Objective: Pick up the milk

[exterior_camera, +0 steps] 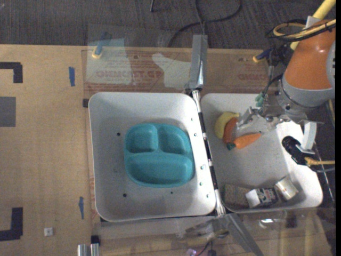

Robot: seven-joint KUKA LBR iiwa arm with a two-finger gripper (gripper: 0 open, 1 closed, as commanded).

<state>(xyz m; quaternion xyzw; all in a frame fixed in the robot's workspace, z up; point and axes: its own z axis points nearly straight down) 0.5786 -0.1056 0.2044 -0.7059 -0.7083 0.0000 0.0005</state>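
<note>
A: Where's your small white milk carton sitting?

B: It's lying on its side near the front edge of the right shallow white bin, beside a silvery can.

A: And your claw?

B: It's hovering over the orange carrot and yellow fruit; can't tell how wide it is.

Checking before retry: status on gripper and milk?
Gripper over right white bin's far side, beside orange carrot. Small white milk carton at near edge, untouched.
</note>
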